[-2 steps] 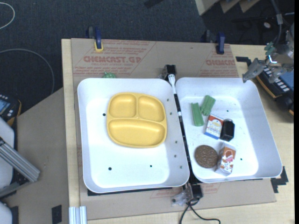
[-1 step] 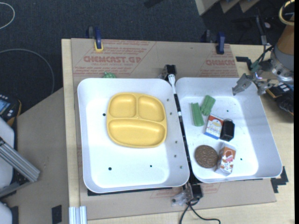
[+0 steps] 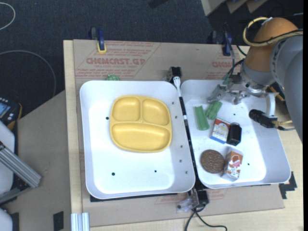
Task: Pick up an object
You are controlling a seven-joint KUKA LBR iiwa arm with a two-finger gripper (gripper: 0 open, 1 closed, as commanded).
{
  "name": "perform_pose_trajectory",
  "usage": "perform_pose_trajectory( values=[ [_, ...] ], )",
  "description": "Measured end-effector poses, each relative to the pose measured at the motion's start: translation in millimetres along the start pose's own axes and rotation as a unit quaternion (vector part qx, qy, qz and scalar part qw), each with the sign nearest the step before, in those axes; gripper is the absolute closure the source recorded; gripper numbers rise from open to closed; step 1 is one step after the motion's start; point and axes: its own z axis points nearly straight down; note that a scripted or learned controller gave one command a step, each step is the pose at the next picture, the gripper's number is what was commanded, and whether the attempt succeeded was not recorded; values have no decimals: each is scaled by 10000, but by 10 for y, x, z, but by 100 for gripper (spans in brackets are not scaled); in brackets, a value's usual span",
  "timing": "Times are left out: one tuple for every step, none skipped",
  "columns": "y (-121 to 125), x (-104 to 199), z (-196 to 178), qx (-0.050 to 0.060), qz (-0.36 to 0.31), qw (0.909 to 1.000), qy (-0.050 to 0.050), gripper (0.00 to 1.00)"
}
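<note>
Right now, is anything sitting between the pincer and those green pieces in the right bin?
Nothing visible does. The pincer hangs at the far side of the right bin, just above the green pieces, and only bare white floor lies between them.

A: Arm position?

B: The arm [image 3: 288,57] enters from the right edge of the camera view, grey link uppermost, orange band directly above the wrist. It bends down and leftward toward the far end of the right side.

A: Tool?

B: The tool [image 3: 222,94] sits low at the wrist's left, metal parts spread out around it. Finger spacing cannot be made out from this angle. Nothing is seen between them.
</note>
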Motion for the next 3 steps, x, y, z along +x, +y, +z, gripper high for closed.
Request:
perform_pose_trajectory(
  values=[
    [-8, 622, -42, 16, -8, 10000, -3, 0],
    [-624, 609, -41, 32, 30, 10000, -10, 0],
    [-1293, 477, -40, 34, 37, 10000, -9, 0]
  ],
)
